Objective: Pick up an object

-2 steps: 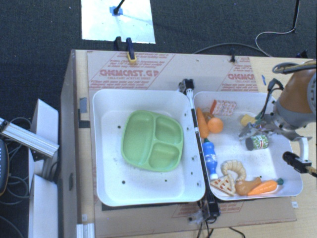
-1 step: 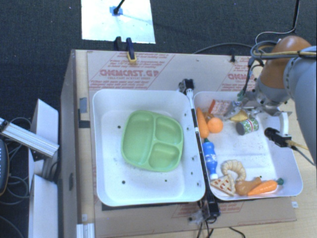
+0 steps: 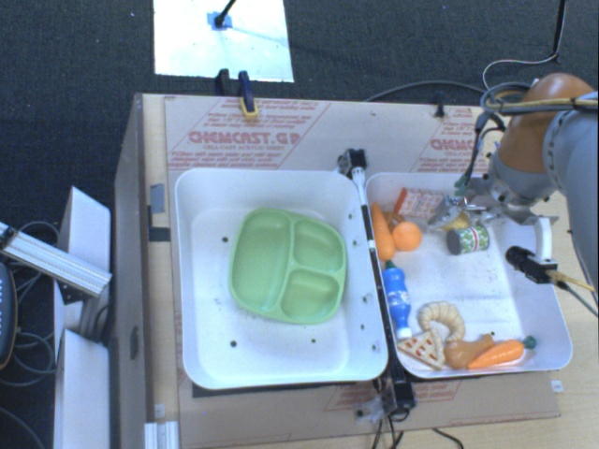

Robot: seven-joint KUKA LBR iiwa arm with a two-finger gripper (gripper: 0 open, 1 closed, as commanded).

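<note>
Camera view lets us see the fingers [image 3: 461, 215] low in the right bin [image 3: 547, 297], but we cannot tell their spread. A small can [image 3: 468, 239] lies just beside them, an orange ball [image 3: 406, 237] nearby.

Two bins sit side by side on the tabletop [image 3: 281, 124]. The left bin [image 3: 201, 279] holds a divided tray [image 3: 288, 266] lying near its middle. In the right bin [image 3: 533, 321], a carrot [image 3: 382, 234] and a bottle [image 3: 397, 299] lie along the left wall, the carrot behind the bottle. A ball [image 3: 407, 237] rests just right of the carrot, with a small box [image 3: 418, 202] behind it. A can [image 3: 468, 239] lies right of the ball, under my gripper [image 3: 460, 215]. Along the front wall lie a waffle [image 3: 423, 349], a shrimp [image 3: 442, 318], a drumstick [image 3: 463, 352] and another carrot [image 3: 498, 354].
</note>
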